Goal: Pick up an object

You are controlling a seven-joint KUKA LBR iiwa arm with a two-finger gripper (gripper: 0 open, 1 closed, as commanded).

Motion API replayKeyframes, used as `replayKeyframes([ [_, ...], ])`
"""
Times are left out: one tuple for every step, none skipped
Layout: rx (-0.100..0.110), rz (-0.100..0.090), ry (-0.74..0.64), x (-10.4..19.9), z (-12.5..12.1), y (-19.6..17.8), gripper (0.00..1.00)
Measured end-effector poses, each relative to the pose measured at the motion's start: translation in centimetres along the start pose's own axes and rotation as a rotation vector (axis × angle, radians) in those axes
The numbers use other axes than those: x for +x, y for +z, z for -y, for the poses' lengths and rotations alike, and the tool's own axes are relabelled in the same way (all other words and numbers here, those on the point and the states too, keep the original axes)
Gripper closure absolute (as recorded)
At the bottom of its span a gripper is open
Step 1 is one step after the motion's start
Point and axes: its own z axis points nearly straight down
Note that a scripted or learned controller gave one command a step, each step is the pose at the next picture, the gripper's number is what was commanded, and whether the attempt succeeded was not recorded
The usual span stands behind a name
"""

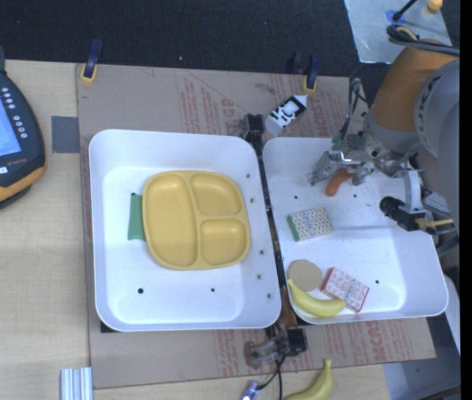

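Seemingly the gripper [337,172] pinches a small orange carrot-like toy [335,183]. Light, smooth, likely slippery; best gripped across its middle.

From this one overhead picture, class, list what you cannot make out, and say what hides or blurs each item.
1. Green object in the left bin: mostly under the yellow divided tray, so it cannot be identified.
2. Gripper: finger state unclear; too small and cluttered.
3. Orange item below the gripper: held or lying in the right bin? Cannot tell.
4. Banana on the bench: cut off by the bottom edge.
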Motion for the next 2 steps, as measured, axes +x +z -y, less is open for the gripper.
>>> replayKeyframes([
  [0.016,-0.002,0.001,-0.1,0.3,-0.9,1.00],
  [0.001,0.000,-0.003,5.8,0.0,-4.6,1.00],
])
